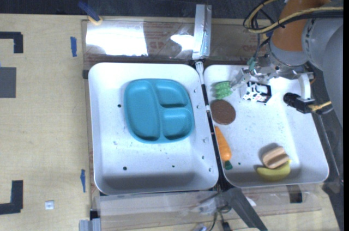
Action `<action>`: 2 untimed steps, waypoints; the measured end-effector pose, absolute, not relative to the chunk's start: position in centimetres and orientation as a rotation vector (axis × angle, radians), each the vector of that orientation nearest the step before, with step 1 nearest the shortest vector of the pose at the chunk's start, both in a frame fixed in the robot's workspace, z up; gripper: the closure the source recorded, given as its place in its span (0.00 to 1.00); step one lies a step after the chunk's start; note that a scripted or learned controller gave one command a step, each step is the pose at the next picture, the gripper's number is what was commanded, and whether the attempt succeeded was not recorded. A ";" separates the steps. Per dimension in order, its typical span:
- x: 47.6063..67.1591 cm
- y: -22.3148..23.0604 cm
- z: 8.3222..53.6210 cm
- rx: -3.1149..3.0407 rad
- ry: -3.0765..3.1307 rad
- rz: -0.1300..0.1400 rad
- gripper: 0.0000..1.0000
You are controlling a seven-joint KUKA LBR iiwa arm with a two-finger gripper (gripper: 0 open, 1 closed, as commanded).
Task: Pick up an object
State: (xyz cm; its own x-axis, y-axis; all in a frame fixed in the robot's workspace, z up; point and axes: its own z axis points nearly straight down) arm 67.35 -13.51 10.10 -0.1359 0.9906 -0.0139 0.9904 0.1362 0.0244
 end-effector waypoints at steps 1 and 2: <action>66.8 -13.7 10.2 2.320 2.113 0.004 0.00; 62.7 -15.3 9.2 1.868 2.507 0.009 0.00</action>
